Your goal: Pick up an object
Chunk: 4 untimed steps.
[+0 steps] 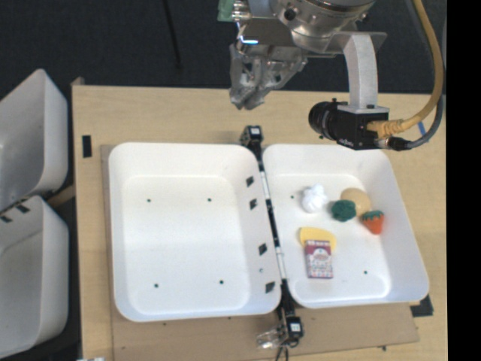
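Note:
My gripper (244, 96) hangs high above the back edge of the bench, over the seam between the two bins, with nothing visibly held. The right bin (391, 277) holds several small things: a white lump (313, 198), a tan round piece (356, 198), a dark green piece (343, 211), an orange-red strawberry-like toy (373, 221), a yellow piece (317, 237) and a small red-and-white packet (319, 262) just in front of it.
The left bin (180, 232) sits beside the right one, joined along a clipped centre seam (264, 216). White containers (30, 201) stand off the bench at the left. The wooden bench top (150, 111) shows behind the bins.

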{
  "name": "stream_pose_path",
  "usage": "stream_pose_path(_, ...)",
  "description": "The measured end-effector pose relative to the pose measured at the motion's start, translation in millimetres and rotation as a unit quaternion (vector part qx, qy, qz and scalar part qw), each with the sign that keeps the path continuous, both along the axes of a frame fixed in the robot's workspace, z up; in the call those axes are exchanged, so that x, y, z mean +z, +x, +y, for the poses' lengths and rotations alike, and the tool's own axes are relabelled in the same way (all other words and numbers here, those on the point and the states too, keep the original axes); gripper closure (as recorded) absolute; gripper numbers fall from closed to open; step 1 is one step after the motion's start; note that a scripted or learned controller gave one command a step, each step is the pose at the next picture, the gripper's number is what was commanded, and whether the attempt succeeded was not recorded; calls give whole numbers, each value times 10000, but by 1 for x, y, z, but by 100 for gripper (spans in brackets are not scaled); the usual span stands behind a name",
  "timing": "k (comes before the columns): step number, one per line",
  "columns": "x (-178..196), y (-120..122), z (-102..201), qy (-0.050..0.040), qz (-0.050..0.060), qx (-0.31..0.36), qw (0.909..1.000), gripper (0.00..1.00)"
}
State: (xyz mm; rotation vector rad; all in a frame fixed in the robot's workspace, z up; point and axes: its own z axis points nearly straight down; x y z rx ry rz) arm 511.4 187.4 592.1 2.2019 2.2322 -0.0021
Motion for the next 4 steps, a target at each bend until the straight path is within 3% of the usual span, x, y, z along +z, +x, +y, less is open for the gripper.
stream_pose_path(4,41,3,-1,-19,-15,41,10000,100)
